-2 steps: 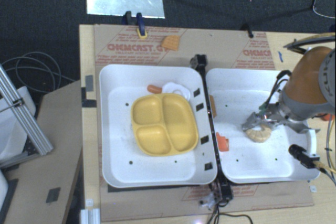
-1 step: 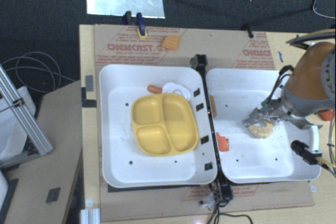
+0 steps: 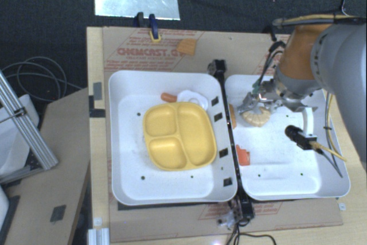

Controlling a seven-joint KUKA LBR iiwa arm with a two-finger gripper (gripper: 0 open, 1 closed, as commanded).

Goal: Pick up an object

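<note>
1. Camera view, the step: the gripper [image 3: 256, 105] hangs low in the right bin [image 3: 287, 181], right over a pale tan, bun-like object [image 3: 256, 117]. To do this well, it should centre on the object, drop straight down, close firmly, then lift slowly.
2. Camera view, what is unclear: whether the claw is apart or together cannot be told, as the metal parts blur together. The arm [image 3: 327, 60] covers the bin's far corner.

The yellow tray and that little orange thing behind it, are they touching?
Apart. The camera view shows a strip of white bin floor between the yellow tray and the orange thing, which lies just beyond the tray's far rim.
</note>
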